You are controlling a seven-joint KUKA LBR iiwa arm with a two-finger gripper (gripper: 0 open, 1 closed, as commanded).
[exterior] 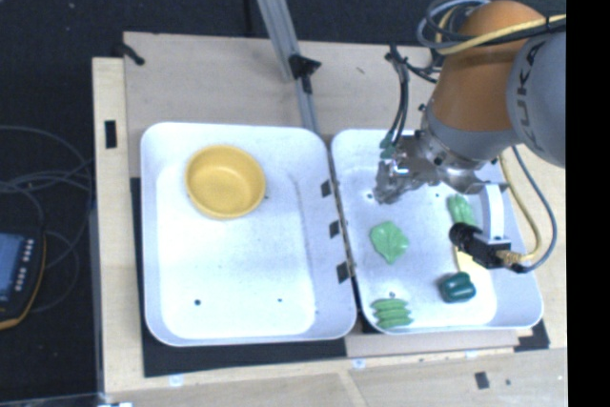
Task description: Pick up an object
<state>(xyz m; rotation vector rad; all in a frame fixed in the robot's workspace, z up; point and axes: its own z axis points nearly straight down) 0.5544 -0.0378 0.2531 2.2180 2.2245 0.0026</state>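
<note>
White and shallow, 2 bins sit side by side on a pale wooden bench (191, 71). The left bin (162, 234) holds 1 thing, a yellow bowl (226, 181), upright in its upper left part and apart from the walls. The right bin (355, 157) holds 4 green things. A pale green lump (389, 241) lies near the middle of its left half. A ridged green piece (391, 311) lies at the lower rim, below the lump and apart from it. A dark teal block (457, 287) lies toward the lower right. A pale green strip (461, 208) lies toward the right wall, partly covered by the robot's hardware. The grey and orange arm (486, 71) reaches in from the right over the upper part of the right bin, and the gripper (385, 191) points down over the bin's upper left area, just above the pale green lump in the picture and apart from it. Whether the gripper is spread or pressed together cannot be told from this angle, and nothing shows in its grasp. All 5 objects rest on the bin floors.
</note>
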